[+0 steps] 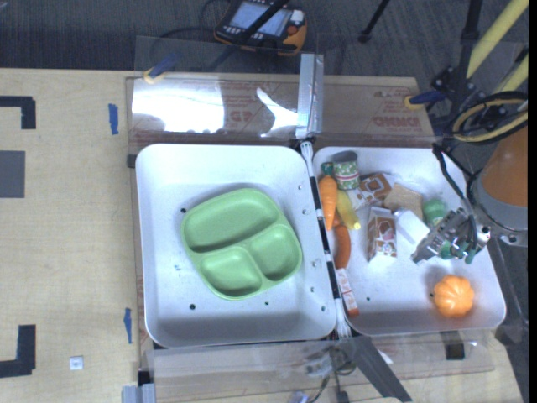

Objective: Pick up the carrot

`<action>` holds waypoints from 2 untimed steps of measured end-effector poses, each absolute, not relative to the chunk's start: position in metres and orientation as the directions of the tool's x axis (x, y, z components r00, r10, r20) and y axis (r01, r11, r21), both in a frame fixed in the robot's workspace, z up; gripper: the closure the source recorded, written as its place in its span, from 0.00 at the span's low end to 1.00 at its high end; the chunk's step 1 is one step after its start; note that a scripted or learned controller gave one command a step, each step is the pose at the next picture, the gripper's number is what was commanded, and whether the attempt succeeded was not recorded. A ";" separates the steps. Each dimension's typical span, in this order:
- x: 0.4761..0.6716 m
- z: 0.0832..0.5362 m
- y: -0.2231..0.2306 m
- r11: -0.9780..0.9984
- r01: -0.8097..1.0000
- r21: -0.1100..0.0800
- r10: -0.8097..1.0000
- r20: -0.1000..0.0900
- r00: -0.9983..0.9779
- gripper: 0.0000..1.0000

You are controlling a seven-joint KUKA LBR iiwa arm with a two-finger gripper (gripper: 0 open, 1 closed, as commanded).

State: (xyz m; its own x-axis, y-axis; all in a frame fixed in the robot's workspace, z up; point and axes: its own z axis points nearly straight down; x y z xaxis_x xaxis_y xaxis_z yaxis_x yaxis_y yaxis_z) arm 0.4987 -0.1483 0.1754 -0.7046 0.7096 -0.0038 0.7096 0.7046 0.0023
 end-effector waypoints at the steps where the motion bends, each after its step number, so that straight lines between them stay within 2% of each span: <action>1: 0.499 0.175 -0.148 0.704 0.710 0.002 0.710 -0.004 -0.704 0.00; 2: 0.480 0.163 -0.212 0.879 0.477 0.001 0.477 -0.002 -0.879 0.00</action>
